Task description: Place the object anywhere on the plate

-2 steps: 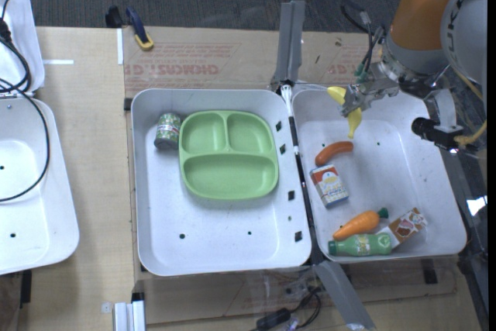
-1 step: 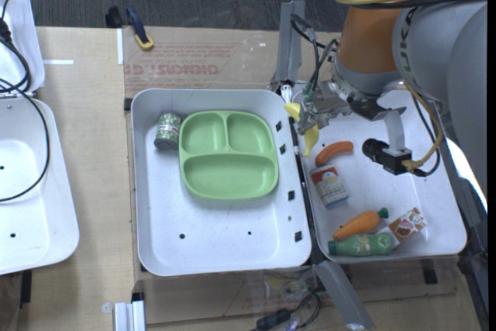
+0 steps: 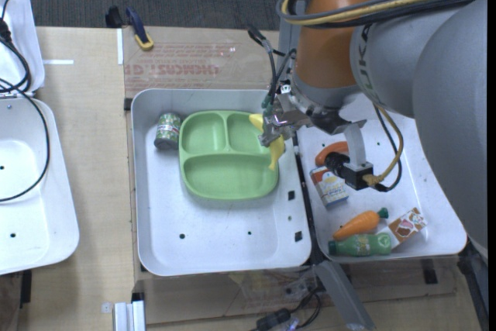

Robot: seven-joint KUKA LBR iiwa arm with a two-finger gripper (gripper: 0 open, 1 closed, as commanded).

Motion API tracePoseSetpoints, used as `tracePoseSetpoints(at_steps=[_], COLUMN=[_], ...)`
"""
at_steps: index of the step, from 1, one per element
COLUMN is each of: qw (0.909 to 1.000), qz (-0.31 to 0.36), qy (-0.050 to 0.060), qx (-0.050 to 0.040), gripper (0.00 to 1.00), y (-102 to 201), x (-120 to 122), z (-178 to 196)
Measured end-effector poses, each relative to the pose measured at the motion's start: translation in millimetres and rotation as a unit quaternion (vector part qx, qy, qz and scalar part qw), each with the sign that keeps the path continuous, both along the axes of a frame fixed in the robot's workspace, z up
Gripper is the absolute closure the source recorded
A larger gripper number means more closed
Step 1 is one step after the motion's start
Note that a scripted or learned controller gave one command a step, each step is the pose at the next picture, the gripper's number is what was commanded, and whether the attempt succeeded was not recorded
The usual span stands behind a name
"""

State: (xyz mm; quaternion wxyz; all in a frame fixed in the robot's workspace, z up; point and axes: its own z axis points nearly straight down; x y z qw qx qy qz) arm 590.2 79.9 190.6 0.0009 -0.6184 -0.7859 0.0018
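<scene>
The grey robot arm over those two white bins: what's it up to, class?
The grey arm's end effector hangs at the right edge of the green, three-compartment plastic plate in the left bin, a yellow object at its tip. A small can lies beside the plate. A toy carrot and green bottle lie in the right bin.

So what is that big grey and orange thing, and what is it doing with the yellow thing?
That is a robot arm, seen by a camera looking down from above. At its tip is a gripper with jaws for picking things up. Something yellow, maybe a banana, hangs at the jaws over the right edge of the green plate; I can't tell if it is truly gripped. The plate sits in a white bin beside a small can. The other bin has a toy carrot and a green bottle.
</scene>
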Motion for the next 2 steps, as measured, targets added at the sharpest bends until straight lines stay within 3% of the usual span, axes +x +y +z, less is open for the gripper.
tracePoseSetpoints(at_steps=[1, 2], qw=[1.0, 1.0], qz=[0.0, 0.0], qy=[0.0, 0.0], qx=[0.0, -0.0001], gripper=[0.0, 0.0], y=[-0.4, -0.4], x=[0.1, 0.1], z=[0.1, 0.1])
